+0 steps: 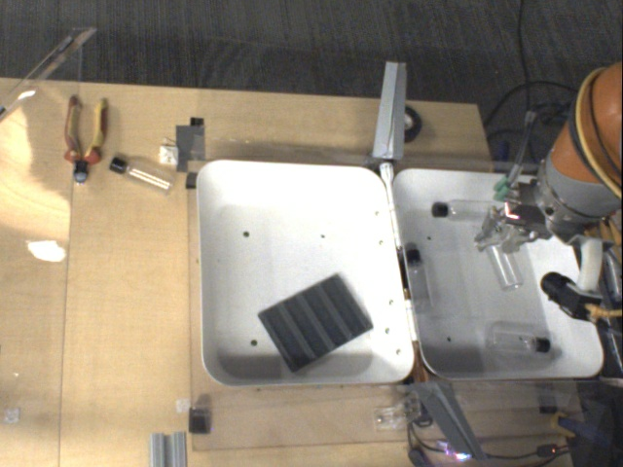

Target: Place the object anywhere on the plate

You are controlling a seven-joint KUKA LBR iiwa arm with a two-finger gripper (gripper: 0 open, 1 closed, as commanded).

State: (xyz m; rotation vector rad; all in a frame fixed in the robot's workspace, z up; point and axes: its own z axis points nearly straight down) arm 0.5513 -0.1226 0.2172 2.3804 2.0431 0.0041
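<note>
Dark ribbed plate [315, 321] lies tilted in the left bin [224, 261], near its front edge. Right bin [584, 358] holds clear tubes; one tube [505, 266] sits just below the gripper [506, 224], can't tell if it's gripped. Arm [589, 159] comes in from the right, well apart from the plate

Left bin [224, 261] open around ribbed block [315, 322]

A ridged slab [315, 321] lies in the left bin [224, 261]; the gripper [503, 224] is over the right bin [458, 358].
</note>
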